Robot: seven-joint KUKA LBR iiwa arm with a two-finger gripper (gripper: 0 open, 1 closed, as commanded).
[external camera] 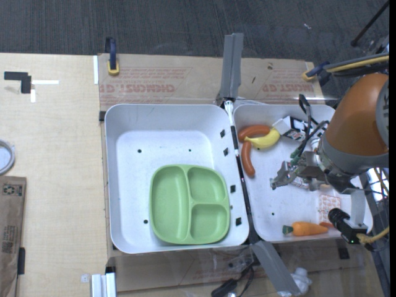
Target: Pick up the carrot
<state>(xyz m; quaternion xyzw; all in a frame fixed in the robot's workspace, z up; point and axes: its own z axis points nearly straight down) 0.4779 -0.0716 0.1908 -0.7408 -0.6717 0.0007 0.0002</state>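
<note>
Orange against white, the carrot (307, 229) lies in the right bin (266, 224), below and to the right of my fingers (278, 179). They hang over the bin floor; their spread I cannot tell.

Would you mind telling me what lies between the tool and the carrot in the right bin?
In the camera view, just bare white bin floor separates the tool from the carrot.

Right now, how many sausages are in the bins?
2. Both are in the right bin: one sausage lies near the back, touching the banana; the other sausage lies along the left wall, just below. The arm may hide more.
</note>
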